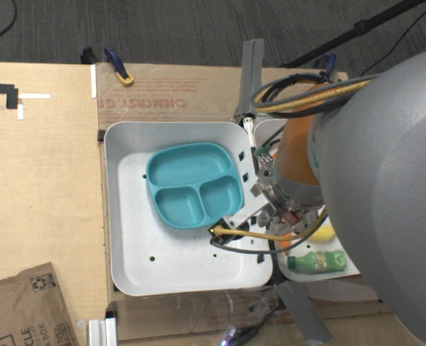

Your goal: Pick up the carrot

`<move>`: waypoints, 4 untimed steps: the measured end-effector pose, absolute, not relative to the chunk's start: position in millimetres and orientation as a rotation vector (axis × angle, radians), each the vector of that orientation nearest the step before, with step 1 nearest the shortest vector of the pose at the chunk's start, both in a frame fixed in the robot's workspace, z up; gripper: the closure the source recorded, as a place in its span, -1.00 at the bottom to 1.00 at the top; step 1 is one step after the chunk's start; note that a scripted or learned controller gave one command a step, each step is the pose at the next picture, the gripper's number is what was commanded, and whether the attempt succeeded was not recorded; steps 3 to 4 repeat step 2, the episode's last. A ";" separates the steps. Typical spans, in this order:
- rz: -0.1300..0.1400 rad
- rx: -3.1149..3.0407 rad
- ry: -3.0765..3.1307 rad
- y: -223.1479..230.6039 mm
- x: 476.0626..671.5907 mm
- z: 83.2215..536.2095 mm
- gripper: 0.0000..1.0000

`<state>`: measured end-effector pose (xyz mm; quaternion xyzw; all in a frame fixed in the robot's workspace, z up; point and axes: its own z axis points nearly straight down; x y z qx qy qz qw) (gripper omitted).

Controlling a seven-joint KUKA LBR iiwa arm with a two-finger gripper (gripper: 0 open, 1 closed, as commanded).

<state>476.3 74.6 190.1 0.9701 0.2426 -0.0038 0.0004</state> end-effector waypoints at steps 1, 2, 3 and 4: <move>-0.021 3.044 0.768 74.0 476.3 197.9 1.00; -0.029 3.042 0.774 73.5 476.4 205.6 1.00; -0.029 3.042 0.774 73.5 476.4 205.6 1.00; -0.029 3.042 0.774 73.5 476.4 205.6 1.00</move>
